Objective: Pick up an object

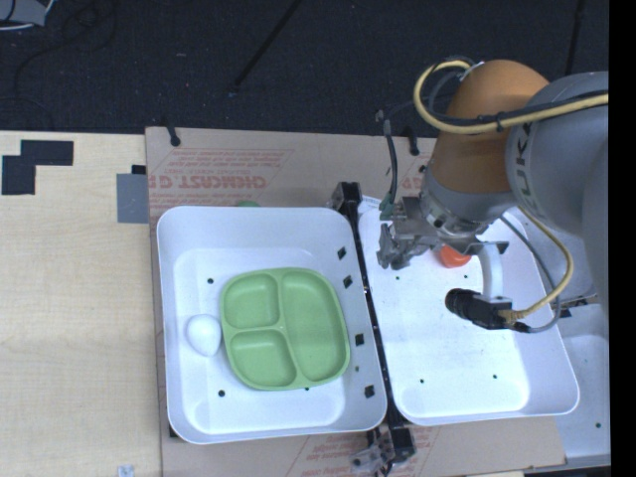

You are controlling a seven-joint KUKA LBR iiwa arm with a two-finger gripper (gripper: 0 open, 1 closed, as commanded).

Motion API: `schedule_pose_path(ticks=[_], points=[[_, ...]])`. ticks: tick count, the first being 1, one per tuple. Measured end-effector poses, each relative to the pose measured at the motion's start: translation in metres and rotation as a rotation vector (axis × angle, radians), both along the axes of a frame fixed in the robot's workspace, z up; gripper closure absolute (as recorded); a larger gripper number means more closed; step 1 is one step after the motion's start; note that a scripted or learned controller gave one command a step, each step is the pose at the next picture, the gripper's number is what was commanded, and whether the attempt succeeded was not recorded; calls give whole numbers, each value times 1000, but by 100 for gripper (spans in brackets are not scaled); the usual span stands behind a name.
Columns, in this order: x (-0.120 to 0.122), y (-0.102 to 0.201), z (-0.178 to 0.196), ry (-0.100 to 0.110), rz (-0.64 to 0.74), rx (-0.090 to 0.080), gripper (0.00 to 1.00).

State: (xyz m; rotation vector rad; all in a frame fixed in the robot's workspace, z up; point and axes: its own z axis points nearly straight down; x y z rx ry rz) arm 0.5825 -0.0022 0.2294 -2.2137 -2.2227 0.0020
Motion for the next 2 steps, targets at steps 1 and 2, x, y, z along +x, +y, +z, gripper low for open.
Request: schedule_pose_path(ticks=[1,2], points=[[3,52,-12,2,-1,-1,100],[6,97,-2,-1,0,-1,100]])
